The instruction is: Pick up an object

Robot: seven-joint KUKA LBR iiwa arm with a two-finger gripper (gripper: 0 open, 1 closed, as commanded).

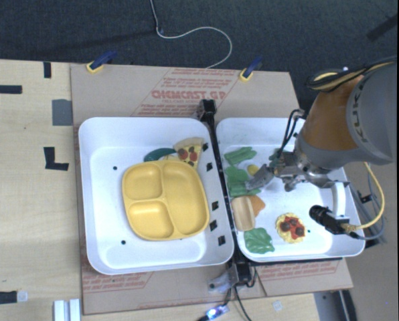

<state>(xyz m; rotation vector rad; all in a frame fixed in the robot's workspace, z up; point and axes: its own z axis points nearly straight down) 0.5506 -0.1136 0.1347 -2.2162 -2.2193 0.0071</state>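
White plastic makes up both shallow bins, set side by side on a sheet of brown cardboard [186,92] with red lettering. Nearest the camera's lower edge, in the right bin [320,249], a green leafy piece [258,240] lies by the front wall, and just right of it sits a small yellow round with red topping [291,227]. Slightly further in, a tan bread-like wedge [244,210] rests close to the divider between the bins. Above it lie two more green pieces, one [235,180] beside the divider and one [240,156] nearer the back wall.

The gripper [261,176] hangs low over the right bin, between the tan wedge and the upper green pieces, its tip just beside the middle green piece. Whether it is parted or closed I cannot tell, and nothing can be seen held by it. The grey arm with its orange band [328,119] comes in from the right.

In the left bin [96,199], a yellow divided plate [165,199] takes up the middle. Behind it, touching its far rim, lie a pizza-slice toy [190,150] and a dark green piece [158,155]. Beyond the bins, a thin white cable [193,32] loops over dark carpet
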